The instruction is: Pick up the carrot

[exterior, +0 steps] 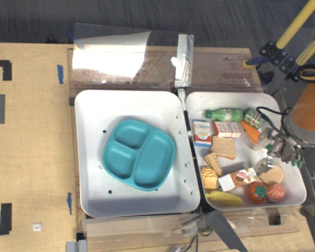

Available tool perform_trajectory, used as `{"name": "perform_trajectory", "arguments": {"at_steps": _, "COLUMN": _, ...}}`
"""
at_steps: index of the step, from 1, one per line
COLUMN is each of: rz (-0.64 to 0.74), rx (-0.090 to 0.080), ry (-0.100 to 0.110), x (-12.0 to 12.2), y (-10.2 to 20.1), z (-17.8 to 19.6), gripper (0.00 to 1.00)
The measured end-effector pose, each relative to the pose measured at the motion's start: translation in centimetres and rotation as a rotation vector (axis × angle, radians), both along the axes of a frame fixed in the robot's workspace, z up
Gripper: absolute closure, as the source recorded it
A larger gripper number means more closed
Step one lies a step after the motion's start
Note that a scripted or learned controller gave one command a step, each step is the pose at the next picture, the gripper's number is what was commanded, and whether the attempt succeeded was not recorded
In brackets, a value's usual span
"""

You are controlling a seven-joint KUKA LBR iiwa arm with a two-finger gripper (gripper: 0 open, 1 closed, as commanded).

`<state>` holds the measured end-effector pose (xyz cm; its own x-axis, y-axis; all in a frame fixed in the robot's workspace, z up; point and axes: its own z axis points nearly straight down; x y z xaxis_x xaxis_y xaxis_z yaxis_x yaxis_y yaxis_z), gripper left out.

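Beside the right bin's green bottle lies the carrot.

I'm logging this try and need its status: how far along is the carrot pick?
Done: the arm has reached over the right bin, with the gripper low among the toy foods. In hand: nothing visibly; the carrot lies on the bin floor just left of the gripper, beside the green bottle. Left: grasping and lifting it.

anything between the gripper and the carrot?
Camera view: nothing. Only a short strip of bare white bin floor separates the gripper from the carrot, which lies just to its upper left.
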<state>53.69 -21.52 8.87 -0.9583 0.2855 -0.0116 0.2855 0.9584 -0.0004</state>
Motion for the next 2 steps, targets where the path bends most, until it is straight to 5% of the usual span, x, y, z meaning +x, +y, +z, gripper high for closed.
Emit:
{"name": "perform_trajectory", "arguments": {"at_steps": 1, "rz": 0.055, "rx": 0.001, "ry": -0.002, "x": 5.4, "y": 3.8, "z": 0.0, "gripper": 0.0}}
{"name": "perform_trajectory", "arguments": {"at_steps": 2, "rz": 0.054, "rx": -0.002, "ry": -0.015, "x": 5.7, "y": 3.8, "z": 1.4, "gripper": 1.0}}
